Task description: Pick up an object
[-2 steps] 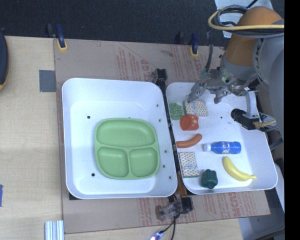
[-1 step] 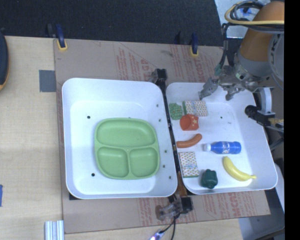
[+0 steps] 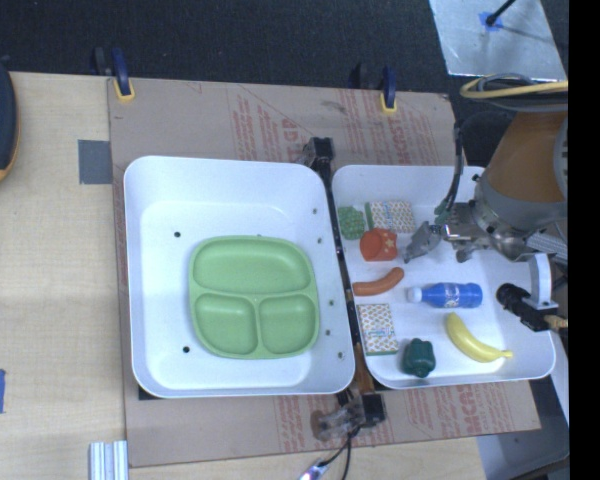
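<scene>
Down at the bottom edge, closest to you, a tangle of clamp and cable (image 3: 345, 423) sits where the two bins meet; it is too blurred to read in detail. From there, take things by size. Your bench (image 3: 40, 298) is pale wood grain, overlaid by a brown cardboard sheet (image 3: 260, 118) with faint red print, pinned by blue-and-yellow clamps (image 3: 122, 78) at its far edge. On it the left bin (image 3: 155, 198), smooth glossy white with rounded corners, carries a matte green divided plate (image 3: 253, 295) with three compartments. The right bin (image 3: 540, 363), same white plastic, is partly covered by the arm (image 3: 525, 173), whose orange band and grey wrist are cut off at the right.

The gripper (image 3: 442, 236) hangs over the right bin's far half, its dark metal fingers spread apart with nothing between them, just beside a red toy (image 3: 379, 244).

Your candidates to pick all lie in the right bin: a curved yellow banana (image 3: 474, 339) near the front, a blue-and-white bottle (image 3: 446, 294) on its side at the middle, an orange-brown sausage (image 3: 378, 283) left of it, a dark green pepper-like lump (image 3: 417, 358), a bumpy green piece (image 3: 351, 221), and two flat patterned packets (image 3: 377, 327), whose print you cannot make out.
</scene>
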Tool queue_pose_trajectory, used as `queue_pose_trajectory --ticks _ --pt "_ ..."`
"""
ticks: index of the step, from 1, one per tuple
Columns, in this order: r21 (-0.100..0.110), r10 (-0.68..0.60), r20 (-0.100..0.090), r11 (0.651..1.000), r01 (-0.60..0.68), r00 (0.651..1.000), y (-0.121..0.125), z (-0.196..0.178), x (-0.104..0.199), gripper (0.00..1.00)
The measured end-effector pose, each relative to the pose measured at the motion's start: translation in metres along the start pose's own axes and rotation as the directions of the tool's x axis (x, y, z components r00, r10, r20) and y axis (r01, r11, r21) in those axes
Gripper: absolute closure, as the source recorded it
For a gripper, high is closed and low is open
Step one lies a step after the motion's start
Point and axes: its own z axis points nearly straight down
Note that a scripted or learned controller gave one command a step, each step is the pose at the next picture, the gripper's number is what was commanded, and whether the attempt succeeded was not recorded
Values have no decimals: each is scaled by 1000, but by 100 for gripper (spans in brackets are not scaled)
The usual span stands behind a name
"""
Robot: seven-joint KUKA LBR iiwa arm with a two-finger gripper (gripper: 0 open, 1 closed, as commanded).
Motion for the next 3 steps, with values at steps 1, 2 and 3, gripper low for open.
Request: queue_pose_trajectory --ticks 1,2,3 --pt "-10 -1 2 1000 1 1000 33 39 46 0" --pt "-2 -1 0 1000 1 1000 61 43 41 0" --pt "-3 -2 0 1000 2 1000 88 -58 123 0"
